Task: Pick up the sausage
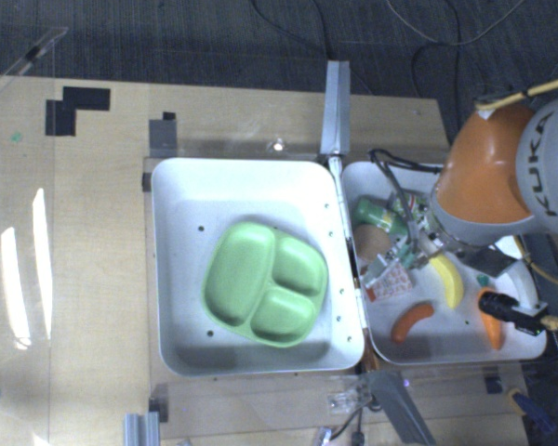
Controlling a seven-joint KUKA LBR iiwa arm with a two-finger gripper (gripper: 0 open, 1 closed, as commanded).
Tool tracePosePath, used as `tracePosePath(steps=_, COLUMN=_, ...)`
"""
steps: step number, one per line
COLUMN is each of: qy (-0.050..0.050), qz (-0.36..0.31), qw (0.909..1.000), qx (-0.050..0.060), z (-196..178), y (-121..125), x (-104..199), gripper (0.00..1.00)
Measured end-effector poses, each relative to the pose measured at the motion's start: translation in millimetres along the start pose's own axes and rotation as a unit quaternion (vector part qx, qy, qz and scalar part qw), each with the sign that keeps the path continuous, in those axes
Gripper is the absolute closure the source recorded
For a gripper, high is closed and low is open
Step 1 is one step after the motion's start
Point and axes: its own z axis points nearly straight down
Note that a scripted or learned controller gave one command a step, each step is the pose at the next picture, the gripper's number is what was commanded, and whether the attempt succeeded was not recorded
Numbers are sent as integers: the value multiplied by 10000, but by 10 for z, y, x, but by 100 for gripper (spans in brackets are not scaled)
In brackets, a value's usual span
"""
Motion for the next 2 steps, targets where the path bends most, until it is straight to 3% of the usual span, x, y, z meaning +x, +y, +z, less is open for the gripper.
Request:
tracePosePath(steps=1, qy=1, qz=-128, qw=9999, qx=4, z=4, y=-298, x=7, gripper=0)
tracePosePath(steps=2, qy=-6, qz=-477, qw=9989, qx=-4, z=-1, y=-409, x=-194, gripper=0)
